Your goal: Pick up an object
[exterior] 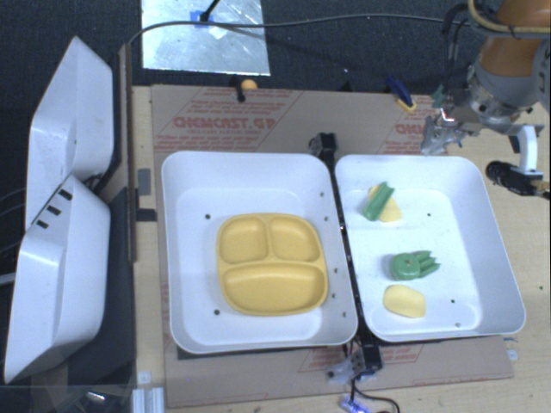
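The right bin (pixel 482 231) holds three small items. A green strip (pixel 376 200) lies across a pale yellow piece (pixel 390 212) near the bin's far side. A green toothed, gear-like object (pixel 411 265) sits in the middle. A yellow lump (pixel 404 300) rests near the front. My gripper (pixel 441 134) hangs at the back right, just beyond the right bin's far rim and well above it, apart from all the items. Nothing shows in its grasp.
The left bin (pixel 185 231) holds a yellow divided plate (pixel 272 261). A black clamp (pixel 325 143) sits between the bins at the back. White housings (pixel 65 213) stand at the left. A metal sheet (pixel 205 22) and cables lie behind the bench.
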